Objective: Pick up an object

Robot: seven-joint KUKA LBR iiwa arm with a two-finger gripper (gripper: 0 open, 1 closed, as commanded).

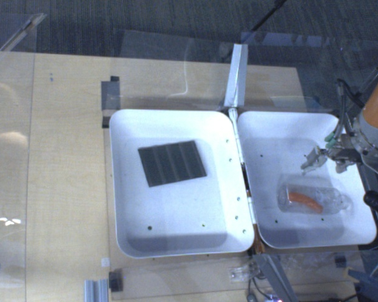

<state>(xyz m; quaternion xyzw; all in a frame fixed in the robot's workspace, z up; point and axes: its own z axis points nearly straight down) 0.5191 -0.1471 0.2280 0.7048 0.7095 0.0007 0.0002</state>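
Gripper point(326, 158) hovering over the right bin point(264, 128)

Its fingers are spreading open, gripping nothing, just above a clear bottle point(314, 199) (orange inside) lying flat in that bin, probably lining up to descend.

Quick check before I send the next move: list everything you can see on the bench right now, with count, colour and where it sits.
bench: one, light wood, under both bins.
left bin: one, white, shallow, left half of the view.
right bin: one, white, shallow, touching the left bin's right side.
ribbed pad: one, dark grey, flat rectangle, upper left part of the left bin.
clear bottle: one, transparent with an orange piece inside, lying on its side in the lower right part of the right bin.
metal post: one, grey, standing behind the seam between the bins.
arm: one, grey with orange band, at the right edge.
gripper: one, above the right bin, just above the bottle, nothing between its fingers.
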